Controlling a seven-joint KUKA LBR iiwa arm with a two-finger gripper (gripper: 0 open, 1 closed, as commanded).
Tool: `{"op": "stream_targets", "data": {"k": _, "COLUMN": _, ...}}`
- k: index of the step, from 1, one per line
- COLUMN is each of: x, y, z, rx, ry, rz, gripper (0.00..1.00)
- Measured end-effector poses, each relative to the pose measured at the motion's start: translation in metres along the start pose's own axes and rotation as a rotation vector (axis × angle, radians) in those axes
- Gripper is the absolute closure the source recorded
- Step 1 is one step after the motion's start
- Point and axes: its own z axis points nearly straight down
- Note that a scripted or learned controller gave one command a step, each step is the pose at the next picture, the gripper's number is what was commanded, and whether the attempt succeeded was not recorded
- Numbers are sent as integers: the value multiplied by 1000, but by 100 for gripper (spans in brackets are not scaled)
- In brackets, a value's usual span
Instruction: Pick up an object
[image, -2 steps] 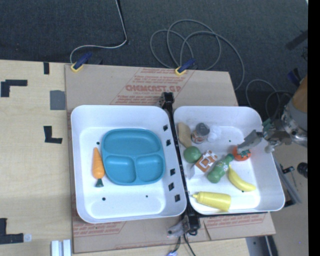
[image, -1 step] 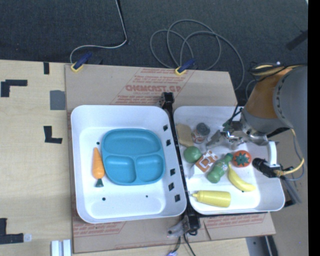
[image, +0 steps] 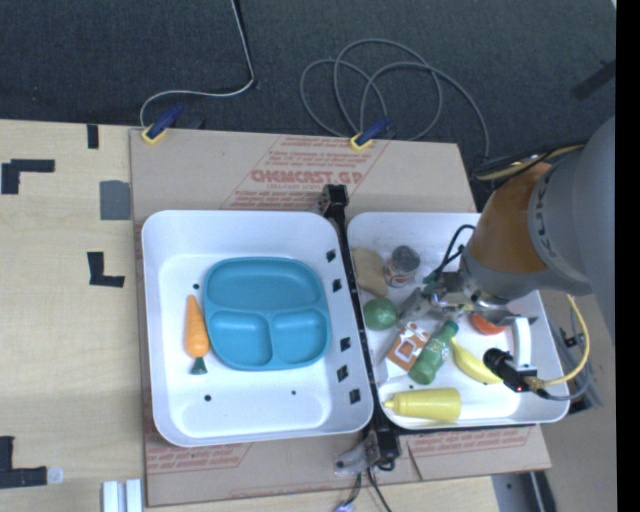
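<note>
Laid flat on a pale wooden worktop (image: 60, 330): a brown cardboard sheet (image: 300, 175) with red printed lettering, pinned at its far edge by two blue-and-yellow clamps (image: 160, 124) (image: 370, 132). Set side by side on the sheet, touching along a black middle joint (image: 345, 290): a left white bin (image: 160, 235) and a right white bin (image: 400, 218). Stuck to the worktop at left: black tape marks (image: 25, 175) and a grey patch (image: 115, 198). Looped over dark carpet (image: 80, 50) beyond: a thin grey cable (image: 390, 80).
</note>
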Motion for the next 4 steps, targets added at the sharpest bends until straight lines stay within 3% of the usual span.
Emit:
{"op": "stream_targets", "data": {"k": 1, "x": 10, "y": 76, "z": 2, "rx": 6, "ry": 13, "rz": -9, "gripper": 0}}
{"op": "stream_targets", "data": {"k": 2, "x": 29, "y": 103, "z": 6, "rx": 61, "ry": 10, "rz": -4, "gripper": 0}}
{"op": "stream_targets", "data": {"k": 3, "x": 28, "y": 100, "z": -2, "rx": 77, "ry": 9, "rz": -3, "gripper": 100}}
{"op": "stream_targets", "data": {"k": 4, "x": 0, "y": 54, "z": -36, "rx": 11, "ry": 15, "rz": -7, "gripper": 100}}
